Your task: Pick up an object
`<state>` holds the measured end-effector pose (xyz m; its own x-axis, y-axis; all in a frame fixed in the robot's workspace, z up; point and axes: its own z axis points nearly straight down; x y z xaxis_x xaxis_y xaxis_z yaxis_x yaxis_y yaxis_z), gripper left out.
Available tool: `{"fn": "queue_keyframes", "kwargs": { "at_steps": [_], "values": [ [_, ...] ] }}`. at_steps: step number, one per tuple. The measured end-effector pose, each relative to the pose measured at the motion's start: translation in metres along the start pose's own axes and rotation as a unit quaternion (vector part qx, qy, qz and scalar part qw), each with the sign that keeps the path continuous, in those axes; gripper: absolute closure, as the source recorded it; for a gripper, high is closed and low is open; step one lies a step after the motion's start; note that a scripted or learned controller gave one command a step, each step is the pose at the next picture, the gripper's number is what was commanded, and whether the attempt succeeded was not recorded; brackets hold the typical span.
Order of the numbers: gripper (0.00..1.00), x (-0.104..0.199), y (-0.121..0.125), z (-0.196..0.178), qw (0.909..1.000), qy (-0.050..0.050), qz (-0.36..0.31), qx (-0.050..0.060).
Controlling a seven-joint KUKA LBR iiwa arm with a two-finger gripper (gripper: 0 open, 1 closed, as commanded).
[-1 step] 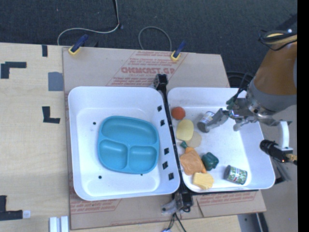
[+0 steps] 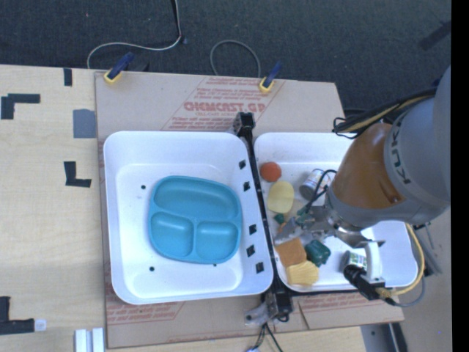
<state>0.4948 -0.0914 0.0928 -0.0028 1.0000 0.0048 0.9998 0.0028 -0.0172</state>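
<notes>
The right bin (image 2: 399, 273) holds several small objects: an orange ball (image 2: 271, 171), a pale yellow round piece (image 2: 281, 195), an orange-brown block (image 2: 291, 251), a yellow chunk (image 2: 303, 273) and a dark teal piece (image 2: 318, 251). The arm's orange band (image 2: 366, 171) and grey wrist hang over this bin. My gripper (image 2: 299, 222) reaches down among the objects, between the pale yellow piece and the orange-brown block. A green bit (image 2: 281, 218) lies by its tip. The wrist hides much of the gripper.
The left bin (image 2: 117, 196) holds a blue divided tray (image 2: 196, 220). A black divider (image 2: 253, 196) runs between the bins. Both bins rest on a cardboard sheet (image 2: 212, 105) held by two clamps at its far edge. A cable and connector (image 2: 363, 273) hang near the bin's front right.
</notes>
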Motion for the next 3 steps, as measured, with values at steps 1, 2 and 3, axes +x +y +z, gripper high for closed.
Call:
{"fn": "queue_keyframes", "kwargs": {
  "at_steps": [1, 2, 3],
  "values": [
    [0.00, 0.021, 0.087, -0.099, 0.9999, -0.003, -0.002, -0.015],
    [0.00, -0.008, 0.046, -0.012, 1.0000, -0.002, 0.003, -0.003],
    [0.00, -0.003, 0.114, 0.006, 1.0000, -0.003, 0.000, -0.009]
  ]
}}
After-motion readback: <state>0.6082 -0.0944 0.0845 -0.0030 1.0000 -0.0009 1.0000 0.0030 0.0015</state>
